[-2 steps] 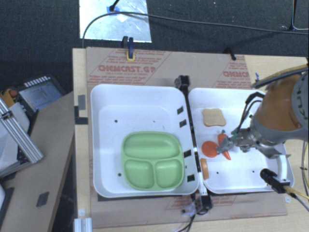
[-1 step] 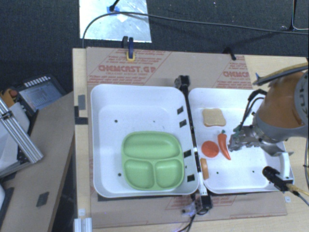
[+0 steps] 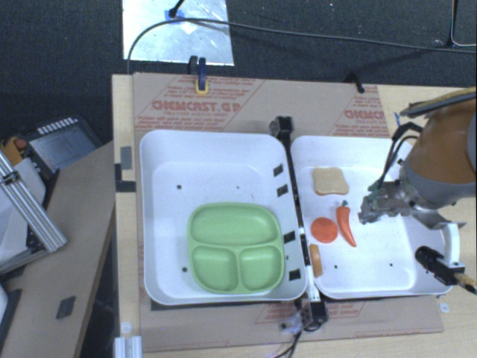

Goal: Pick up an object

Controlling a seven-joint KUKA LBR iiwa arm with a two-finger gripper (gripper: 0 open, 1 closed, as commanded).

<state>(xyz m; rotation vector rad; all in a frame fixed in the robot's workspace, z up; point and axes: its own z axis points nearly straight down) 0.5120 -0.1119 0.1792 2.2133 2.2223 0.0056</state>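
The end effector hangs low inside the right white bin, just beside one orange plastic carrot; whether it is parted or closed, I cannot tell. One red disc, one tan bread slice and one small brown piece share that bin. The left white bin holds one green divided plate.

The gripper hovers in the right bin just beside a carrot, tomato and bread.

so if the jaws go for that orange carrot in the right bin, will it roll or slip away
Probably. The carrot is narrow and tapered, so a nudge could roll it in a curve. It looks like smooth moulded plastic, likely light and slippery. It lies close beside the round red piece, which may get bumped.
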